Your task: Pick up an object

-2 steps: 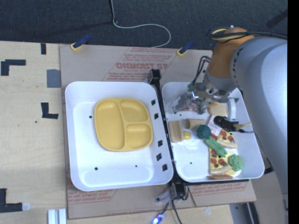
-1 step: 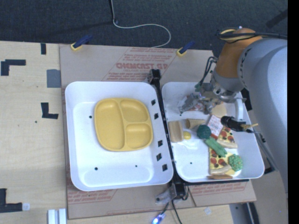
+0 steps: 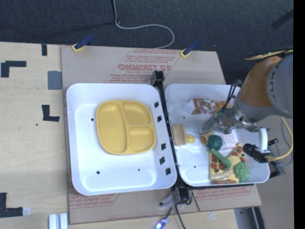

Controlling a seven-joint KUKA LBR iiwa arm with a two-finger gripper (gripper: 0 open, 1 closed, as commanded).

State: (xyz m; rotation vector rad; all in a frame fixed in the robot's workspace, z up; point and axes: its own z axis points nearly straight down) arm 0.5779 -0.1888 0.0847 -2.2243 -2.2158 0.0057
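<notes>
A sheet of brown cardboard (image 3: 143, 63) with red print covers the middle of the frame, pinned at its upper edge by two yellow-and-blue clamps (image 3: 83, 43), and on it sit two shallow white bins side by side. The left bin (image 3: 81, 175) holds a yellow divided plate (image 3: 125, 127) lying flat at its centre, three compartments facing up. The right bin (image 3: 200, 175) is the crowded one. The grey arm (image 3: 264, 89) with its orange band comes in from the right edge of the frame and bends down over that bin, and the gripper (image 3: 217, 123) sits low among the objects near the bin's middle (its fingers are lost against the clutter, so whether they are wide or narrow I cannot tell). Just below the gripper lies a teal rounded toy (image 3: 215, 141), touching a toy pizza slice (image 3: 224, 168) that reaches toward the lower right corner, with a green broccoli piece (image 3: 241, 171) beside it. A printed white card (image 3: 204, 105) lies in the bin's upper part, and a tan block (image 3: 179, 134) rests near the bin's left wall with a small yellow ball (image 3: 190, 139) just beside it.
</notes>
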